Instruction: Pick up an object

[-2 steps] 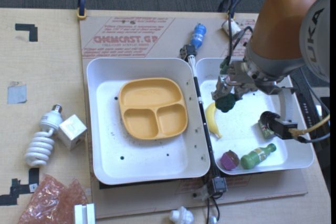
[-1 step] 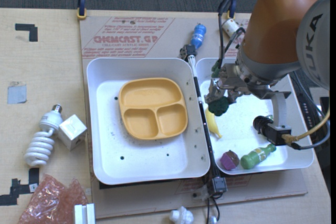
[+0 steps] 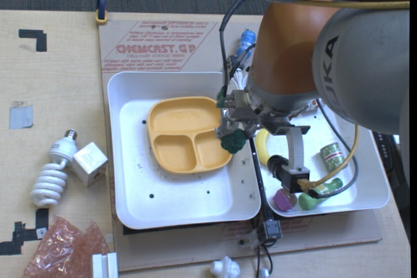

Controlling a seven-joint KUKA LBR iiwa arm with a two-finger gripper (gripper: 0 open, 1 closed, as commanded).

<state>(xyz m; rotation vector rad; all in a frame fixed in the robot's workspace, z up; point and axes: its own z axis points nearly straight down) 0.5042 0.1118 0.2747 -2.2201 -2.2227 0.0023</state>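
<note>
Two white bins sit side by side, and the left bin [image 3: 124,159] holds a yellow divided plate [image 3: 186,133]. At that plate's right edge, over the wall between the bins, the gripper [image 3: 233,133] has a dark green object [image 3: 232,140] at its tip, though whether it grips it cannot be told. Right of the plate, the right bin [image 3: 371,172] holds a yellow item [image 3: 262,146], a small can [image 3: 331,156] and a purple piece [image 3: 283,200].
</note>
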